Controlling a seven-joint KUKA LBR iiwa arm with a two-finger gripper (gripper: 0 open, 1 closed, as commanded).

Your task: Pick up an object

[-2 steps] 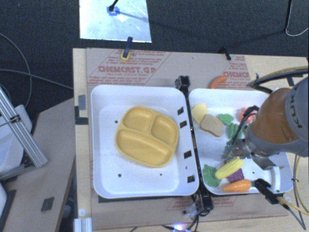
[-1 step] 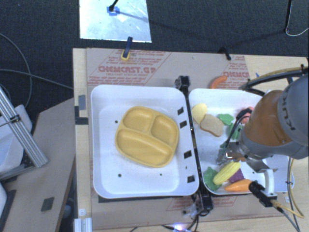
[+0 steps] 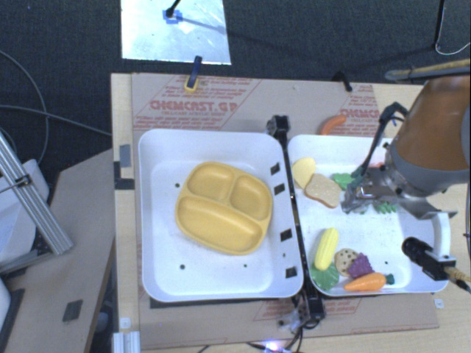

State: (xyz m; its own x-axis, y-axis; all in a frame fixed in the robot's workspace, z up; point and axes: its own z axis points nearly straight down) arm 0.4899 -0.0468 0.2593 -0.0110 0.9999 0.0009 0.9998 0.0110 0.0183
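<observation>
My gripper (image 3: 358, 197) hangs low over the upper middle of the right bin (image 3: 383, 245), beside a slice of toy bread (image 3: 322, 190) to its left. A green leafy piece (image 3: 341, 179) lies just above and left of it, and another green piece (image 3: 385, 207) lies to its right. A pale yellow round piece (image 3: 302, 171) sits at the bin's upper left. Along the front lie a corn cob (image 3: 326, 248), a cookie (image 3: 344, 259), purple grapes (image 3: 360, 265), an orange carrot (image 3: 366, 282) and a green leaf (image 3: 324, 276).
The left bin (image 3: 158, 197) holds a yellow divided plate (image 3: 224, 206). An orange sausage shape (image 3: 332, 123) lies on the cardboard behind the right bin. A black divider with clips (image 3: 288, 197) runs between the bins.
</observation>
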